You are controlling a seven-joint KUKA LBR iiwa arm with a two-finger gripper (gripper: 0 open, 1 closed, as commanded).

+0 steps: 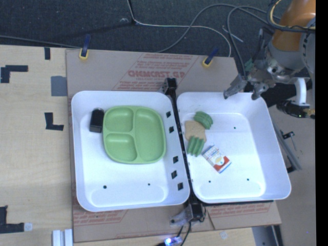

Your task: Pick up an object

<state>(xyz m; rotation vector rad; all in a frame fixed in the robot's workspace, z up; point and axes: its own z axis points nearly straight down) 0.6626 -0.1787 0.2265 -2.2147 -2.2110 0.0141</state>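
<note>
Camera view is showing a black block (96,120) lying left of the green divided plate (135,135); right of the plate, green and tan pieces (196,131) and a small packet (217,159) are sitting; further right, the claw (241,90) is hovering spread open, gripping nothing.

Even, soft light; white bins (266,137) glare faintly — edges perhaps slightly blurred.

A divided plate (134,135) lies in the left bin (82,152); a small packet (216,159) lies in the right bin (266,152).
</note>
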